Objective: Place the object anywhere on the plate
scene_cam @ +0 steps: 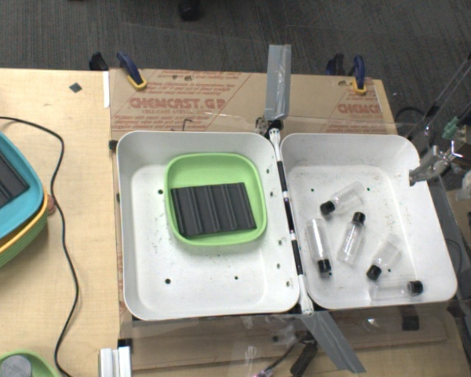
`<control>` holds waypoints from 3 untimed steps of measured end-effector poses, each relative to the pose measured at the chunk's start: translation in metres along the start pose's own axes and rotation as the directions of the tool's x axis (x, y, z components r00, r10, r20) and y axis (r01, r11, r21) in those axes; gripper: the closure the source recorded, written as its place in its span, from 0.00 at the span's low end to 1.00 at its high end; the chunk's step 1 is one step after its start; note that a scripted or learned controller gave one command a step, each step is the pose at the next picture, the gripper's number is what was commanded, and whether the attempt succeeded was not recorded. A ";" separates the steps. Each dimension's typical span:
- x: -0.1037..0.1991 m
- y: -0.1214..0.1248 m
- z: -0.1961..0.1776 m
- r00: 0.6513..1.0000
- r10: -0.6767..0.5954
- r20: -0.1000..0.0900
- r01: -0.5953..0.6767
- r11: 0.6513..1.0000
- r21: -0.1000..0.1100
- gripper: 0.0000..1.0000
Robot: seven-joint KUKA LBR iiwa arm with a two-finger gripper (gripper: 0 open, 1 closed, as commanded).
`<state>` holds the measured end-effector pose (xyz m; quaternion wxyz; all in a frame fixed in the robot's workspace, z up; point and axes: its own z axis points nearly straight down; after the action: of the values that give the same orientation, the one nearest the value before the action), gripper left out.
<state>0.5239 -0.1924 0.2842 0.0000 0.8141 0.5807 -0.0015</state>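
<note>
A light green square plate (213,171) sits in the left white bin (141,281), toward its back. A dark ribbed mat (213,209) lies across the plate's middle. Several clear vials with black caps lie scattered in the right white bin (400,179). One vial (318,244) lies near the divider, another (351,237) just right of it, and a third (341,198) further back. Two more vials rest near the bin's front right corner (392,277).
Brown cardboard (220,96) with blue-and-yellow clamps lies behind the bins. A stack of teal and green dishes (8,203) sits on the wooden table at left, with a black cable (63,234) beside it. Metal hardware (439,157) overhangs the right bin's right rim.
</note>
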 end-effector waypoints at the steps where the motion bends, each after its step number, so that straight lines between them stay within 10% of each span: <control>1: 0.021 -0.007 0.002 0.948 0.319 0.001 -0.319 0.948 0.001 0.00; 3: 0.069 -0.035 0.004 0.689 0.725 0.003 -0.725 0.689 0.003 0.00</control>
<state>0.5130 -0.1162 0.2799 -0.0003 0.9771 0.2127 -0.0033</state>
